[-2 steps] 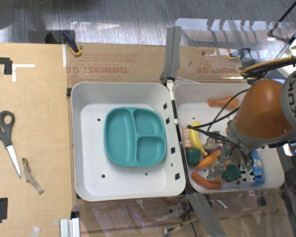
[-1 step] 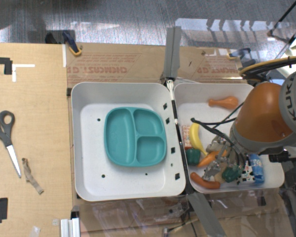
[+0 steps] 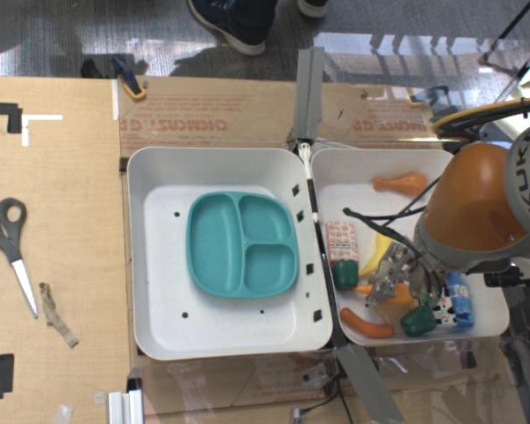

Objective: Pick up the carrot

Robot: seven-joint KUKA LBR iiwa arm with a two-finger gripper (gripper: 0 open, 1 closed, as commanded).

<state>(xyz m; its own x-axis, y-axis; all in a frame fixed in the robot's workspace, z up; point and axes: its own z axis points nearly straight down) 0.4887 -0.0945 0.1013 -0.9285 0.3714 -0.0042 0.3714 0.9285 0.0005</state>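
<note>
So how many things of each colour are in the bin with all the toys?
Counting what shows in the right bin, where the pincer partly covers the pile:
Orange: 3, at the back, at the front, and a small one mid-pile
Green: 2
Yellow: 1
Blue: 1
Red-and-white packet: 1
Total: 8

The right bin point(image 3: 486, 321) is crowded: the gripper point(image 3: 394, 283) sits low among a carrot point(image 3: 366, 324), green pieces point(image 3: 344, 275), a yellow item point(image 3: 377, 253) and a blue pack point(image 3: 458, 300), all close together with little room between. The bin's far end is freer, holding just an orange piece point(image 3: 401, 183). In the left bin point(image 3: 150, 263), open floor rings a teal tray point(image 3: 243, 245).
</note>
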